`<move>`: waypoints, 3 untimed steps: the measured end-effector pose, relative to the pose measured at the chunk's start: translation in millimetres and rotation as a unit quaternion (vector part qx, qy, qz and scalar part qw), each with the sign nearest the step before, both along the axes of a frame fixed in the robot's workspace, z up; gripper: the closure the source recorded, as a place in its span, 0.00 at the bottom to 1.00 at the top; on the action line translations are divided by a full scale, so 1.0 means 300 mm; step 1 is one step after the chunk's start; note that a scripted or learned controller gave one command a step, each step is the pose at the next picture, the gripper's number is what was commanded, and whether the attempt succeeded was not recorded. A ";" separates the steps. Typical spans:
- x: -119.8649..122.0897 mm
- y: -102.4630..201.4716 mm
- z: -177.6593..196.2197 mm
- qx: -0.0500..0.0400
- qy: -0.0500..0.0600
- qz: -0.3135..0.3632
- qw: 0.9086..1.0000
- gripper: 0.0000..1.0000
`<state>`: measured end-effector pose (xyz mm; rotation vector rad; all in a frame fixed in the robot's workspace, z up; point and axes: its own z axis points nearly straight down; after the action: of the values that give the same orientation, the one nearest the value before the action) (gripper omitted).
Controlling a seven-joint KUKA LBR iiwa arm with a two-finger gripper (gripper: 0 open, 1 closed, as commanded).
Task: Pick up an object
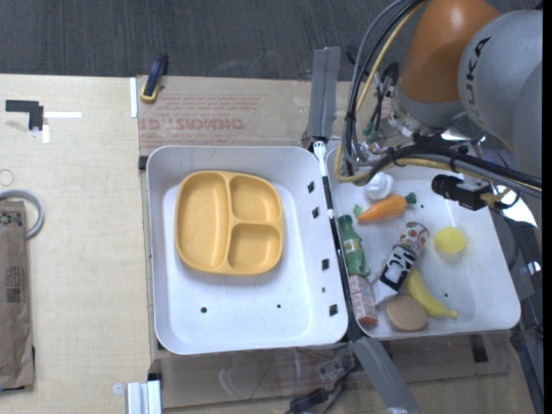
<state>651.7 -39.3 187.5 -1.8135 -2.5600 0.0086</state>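
Banana (428, 296) at right bin's (504, 257) near edge; carrot (382, 208) just below gripper (376, 182); gripper state unclear.

Bright even overhead light, soft shadows, sharp focus

Both bins white: left bin (172, 257) w/ small dark marks on floor, right bin (492, 257) same white. Divided plate (228, 222) is yellow-orange, plain. Carrot (382, 208) orange w/ green top. Bottle (351, 245) green. Ball (449, 241) pale yellow; banana (427, 296) yellow. Can (402, 258) black & white w/ reddish-brown patterned top. Round disc (406, 315) tan-brown. Arm (492, 50) grey w/ orange band. Bench (69, 188) light wood; cardboard sheet (216, 115) brown w/ red print.
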 end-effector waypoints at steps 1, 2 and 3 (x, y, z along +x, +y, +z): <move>0.024 -0.082 0.001 0.001 -0.001 0.103 0.995 0.00; -0.044 -0.171 0.216 0.001 -0.001 0.133 0.991 0.00; -0.189 -0.257 -0.271 0.002 0.000 0.126 0.992 0.00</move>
<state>595.1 -116.4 106.1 -1.4751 -2.7668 0.0059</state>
